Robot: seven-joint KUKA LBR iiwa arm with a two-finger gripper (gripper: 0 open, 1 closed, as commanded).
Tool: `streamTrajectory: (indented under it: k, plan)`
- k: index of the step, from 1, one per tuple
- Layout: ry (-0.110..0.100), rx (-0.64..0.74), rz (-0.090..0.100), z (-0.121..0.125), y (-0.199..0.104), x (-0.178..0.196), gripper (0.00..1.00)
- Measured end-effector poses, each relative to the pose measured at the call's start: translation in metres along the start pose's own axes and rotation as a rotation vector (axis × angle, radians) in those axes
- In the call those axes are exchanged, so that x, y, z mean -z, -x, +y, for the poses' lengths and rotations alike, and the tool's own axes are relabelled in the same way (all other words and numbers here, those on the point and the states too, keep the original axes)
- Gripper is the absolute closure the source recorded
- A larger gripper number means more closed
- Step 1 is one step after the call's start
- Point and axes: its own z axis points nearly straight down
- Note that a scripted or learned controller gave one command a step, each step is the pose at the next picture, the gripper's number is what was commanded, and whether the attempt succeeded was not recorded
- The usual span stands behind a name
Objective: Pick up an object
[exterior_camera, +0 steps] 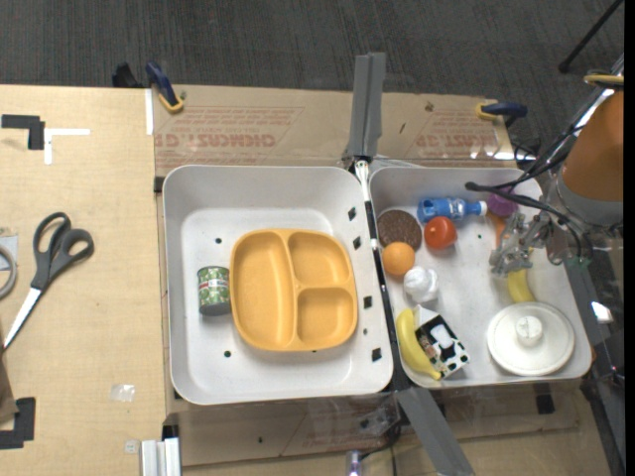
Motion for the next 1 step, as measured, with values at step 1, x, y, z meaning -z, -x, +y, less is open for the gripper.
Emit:
streamTrajectory:
  k: [1]
  plan:
    - [0.002, -0.047, 0.004, 0.0622, 0.0534, -0.0101, 1.0]
